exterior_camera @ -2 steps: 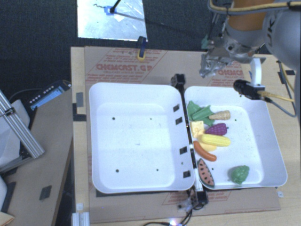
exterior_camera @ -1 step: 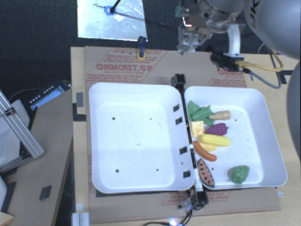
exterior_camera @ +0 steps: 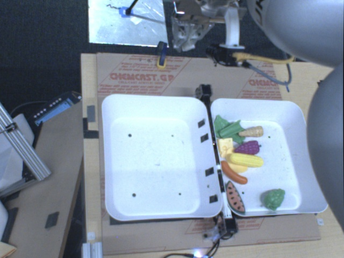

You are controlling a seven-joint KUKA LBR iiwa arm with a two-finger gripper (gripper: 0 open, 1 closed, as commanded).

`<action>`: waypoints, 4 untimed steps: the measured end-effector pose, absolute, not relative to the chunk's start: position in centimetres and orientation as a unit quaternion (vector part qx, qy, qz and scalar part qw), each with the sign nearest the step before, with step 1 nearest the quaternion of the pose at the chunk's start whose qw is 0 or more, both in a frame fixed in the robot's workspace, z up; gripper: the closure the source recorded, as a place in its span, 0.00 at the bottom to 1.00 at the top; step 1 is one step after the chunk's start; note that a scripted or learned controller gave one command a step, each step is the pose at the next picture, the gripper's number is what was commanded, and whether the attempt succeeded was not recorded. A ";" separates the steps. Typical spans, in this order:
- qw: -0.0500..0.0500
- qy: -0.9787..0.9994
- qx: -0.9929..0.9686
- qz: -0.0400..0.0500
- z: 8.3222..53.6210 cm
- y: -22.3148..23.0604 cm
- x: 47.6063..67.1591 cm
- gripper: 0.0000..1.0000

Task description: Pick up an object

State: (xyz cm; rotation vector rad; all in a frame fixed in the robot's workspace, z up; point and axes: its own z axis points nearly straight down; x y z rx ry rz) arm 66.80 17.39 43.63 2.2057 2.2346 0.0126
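Hanging high over the back edge of the worktop (exterior_camera: 258, 219), the hand (exterior_camera: 185, 36) was well apart from everything it might pick up; whether it was clenched or released could not be told at that height and angle, and nothing showed in its grip. All the pickable things lay in the right bin (exterior_camera: 301, 144), which sat forward and to the right of the hand as the camera saw it, so the coming move would have to carry the hand that way and then down. The left bin (exterior_camera: 156, 160) lay more nearly under the hand.

Most of the toy food sat crowded against the divider side of the right bin: a green leafy piece (exterior_camera: 228, 127), a small pale corn-like piece (exterior_camera: 252, 131) just beside it, a purple piece (exterior_camera: 248, 147), a yellow cob (exterior_camera: 247, 160) lying with its long axis roughly across the bin, an orange sausage (exterior_camera: 234, 172) slanting beneath it, and a watermelon slice (exterior_camera: 235, 196) near the front edge. These pieces touched or nearly touched, which would probably make a clean grasp harder there. A green lump (exterior_camera: 273, 198) sat apart from the others toward the front right corner and looked the easiest target, with free space round it.

Black clips (exterior_camera: 205, 138) ran along the seam between the bins, close to the crowded pieces. A yellow and blue clamp (exterior_camera: 161, 55) stood on the cardboard behind the left bin.
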 end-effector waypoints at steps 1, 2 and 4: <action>0.001 0.710 0.704 0.003 46.4 21.5 66.8 1.00; 0.001 0.709 0.705 0.003 49.2 23.5 66.8 1.00; -0.004 0.707 0.707 -0.007 31.3 23.3 65.6 1.00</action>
